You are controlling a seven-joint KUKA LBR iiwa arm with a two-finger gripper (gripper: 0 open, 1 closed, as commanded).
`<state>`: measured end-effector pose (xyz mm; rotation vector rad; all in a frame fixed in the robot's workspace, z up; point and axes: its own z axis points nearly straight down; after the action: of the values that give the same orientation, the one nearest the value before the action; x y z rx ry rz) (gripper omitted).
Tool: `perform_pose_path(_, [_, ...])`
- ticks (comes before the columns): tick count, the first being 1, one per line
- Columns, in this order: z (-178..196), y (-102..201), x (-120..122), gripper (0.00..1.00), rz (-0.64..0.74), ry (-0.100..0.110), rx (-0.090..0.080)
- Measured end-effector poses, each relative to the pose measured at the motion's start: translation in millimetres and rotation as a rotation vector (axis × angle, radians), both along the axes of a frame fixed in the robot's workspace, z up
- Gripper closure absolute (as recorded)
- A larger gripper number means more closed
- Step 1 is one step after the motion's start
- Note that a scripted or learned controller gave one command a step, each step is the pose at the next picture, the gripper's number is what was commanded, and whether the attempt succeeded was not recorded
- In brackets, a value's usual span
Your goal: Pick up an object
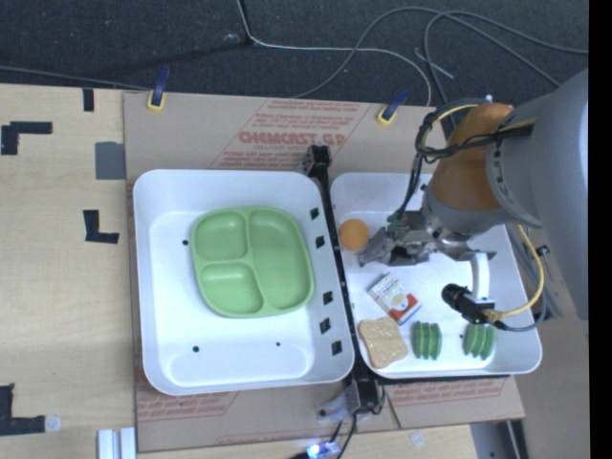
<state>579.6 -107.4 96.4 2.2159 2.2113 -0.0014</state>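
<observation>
Objects for picking lie in the right-hand shallow white bin [516,357], and we see the grey arm with its orange band [473,170] reaching in from the right, bent down over that bin's upper middle. Its dark two-finger gripper [382,250] points leftward and sits low, just beside a small round orange ball [354,233] near the bin's left wall. We cannot tell whether the jaws are spread or pressed together, and nothing is plainly seen between them.

Below the gripper lies a small white and red carton [394,297], tilted. Near the bin's front edge we find a tan slice of toy bread [382,342], then a green ribbed toy vegetable [426,340] just beside it, and a second green ribbed piece [479,340] further right, close to a black fitting with a yellow cable [463,301].

In the left-hand shallow white bin [158,285] rests a pale green divided plate with three compartments [252,261]. Both bins sit side by side on a brown cardboard sheet [277,132] held by yellow-blue clamps [158,97], on a light wooden desk [57,285]. Grey cables [316,46] trail over dark carpet behind.
</observation>
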Motion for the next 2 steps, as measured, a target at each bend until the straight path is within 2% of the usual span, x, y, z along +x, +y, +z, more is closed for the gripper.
perform_pose_path(1, [18,0,5,1.0,0.002,-0.02,-0.003])
perform_pose_path(2, [67,10,5,1.0,0.004,0.007,0.009])
